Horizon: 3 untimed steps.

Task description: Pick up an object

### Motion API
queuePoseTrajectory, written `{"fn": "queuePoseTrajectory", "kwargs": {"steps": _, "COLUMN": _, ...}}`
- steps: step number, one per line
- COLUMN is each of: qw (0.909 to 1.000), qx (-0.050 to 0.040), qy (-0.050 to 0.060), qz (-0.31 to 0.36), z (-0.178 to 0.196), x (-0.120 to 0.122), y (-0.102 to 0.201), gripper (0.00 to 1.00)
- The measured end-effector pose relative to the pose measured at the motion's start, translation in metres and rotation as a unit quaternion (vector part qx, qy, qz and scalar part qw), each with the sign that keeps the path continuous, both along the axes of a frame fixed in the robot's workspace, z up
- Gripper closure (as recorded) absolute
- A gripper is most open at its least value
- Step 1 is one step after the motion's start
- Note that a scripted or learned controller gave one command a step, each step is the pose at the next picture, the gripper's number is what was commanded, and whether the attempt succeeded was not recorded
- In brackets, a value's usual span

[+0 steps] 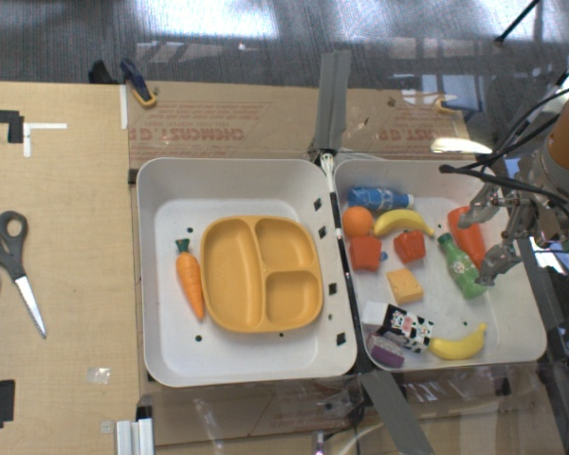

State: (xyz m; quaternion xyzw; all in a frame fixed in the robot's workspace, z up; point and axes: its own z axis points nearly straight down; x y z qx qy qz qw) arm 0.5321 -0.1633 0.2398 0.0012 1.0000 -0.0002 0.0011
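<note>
Looks like the approach step: the gripper (486, 242) hangs over the right bin (526, 344), fingers spread, nothing between them. The green bottle (460, 266) lies just below, beside a red piece (468, 236). Next it probably needs to drop straight down and close.

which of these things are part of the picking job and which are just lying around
Job: gripper, open, above the green bottle; two bananas, orange, blue bottle, cheese block, carrot.
Lying about: scissors, clamp, yellow divided plate.
</note>
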Motion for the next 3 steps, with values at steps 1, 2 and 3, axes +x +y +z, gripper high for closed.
{"fn": "queuePoseTrajectory", "kwargs": {"steps": 1, "qw": 0.9970, "qx": 0.0001, "qy": 0.000, "qz": -0.078, "z": -0.085, "x": 0.021, "y": -0.052, "gripper": 0.00}}
{"fn": "queuePoseTrajectory", "kwargs": {"steps": 2, "qw": 1.0000, "qx": -0.0007, "qy": -0.002, "qz": -0.007, "z": -0.139, "x": 0.029, "y": -0.058, "gripper": 0.00}}
{"fn": "queuePoseTrajectory", "kwargs": {"steps": 3, "qw": 1.0000, "qx": -0.0016, "qy": -0.004, "qz": -0.005, "z": -0.129, "x": 0.031, "y": -0.056, "gripper": 1.00}}
